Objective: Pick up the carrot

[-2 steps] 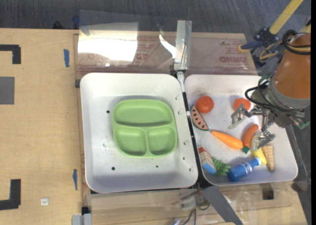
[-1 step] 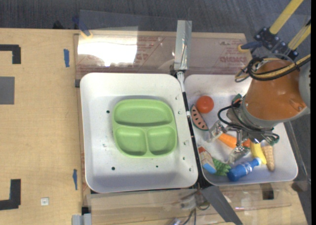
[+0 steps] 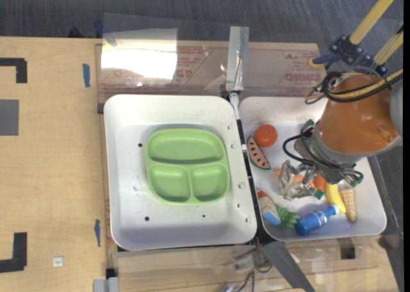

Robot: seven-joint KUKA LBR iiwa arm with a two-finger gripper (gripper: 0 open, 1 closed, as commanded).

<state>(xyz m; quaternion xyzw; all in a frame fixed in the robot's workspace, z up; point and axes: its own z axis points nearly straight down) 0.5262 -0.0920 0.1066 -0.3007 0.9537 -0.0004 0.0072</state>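
Note:
The carrot shows as small orange patches (image 3: 318, 185) in the right bin (image 3: 375, 220), mostly hidden beneath the gripper. My gripper (image 3: 296, 180) hangs low over the middle of that bin, right over the carrot, under the orange wrist band (image 3: 355, 118). Whether it touches the carrot cannot be made out.
Around the gripper lie a red tomato (image 3: 266, 135), a watermelon slice (image 3: 257, 154), a yellow banana (image 3: 333, 193), a corn cob (image 3: 348, 203), a blue bottle (image 3: 314, 221) and a green piece (image 3: 289, 218). The left bin (image 3: 122, 156) holds a green divided plate (image 3: 188, 164).

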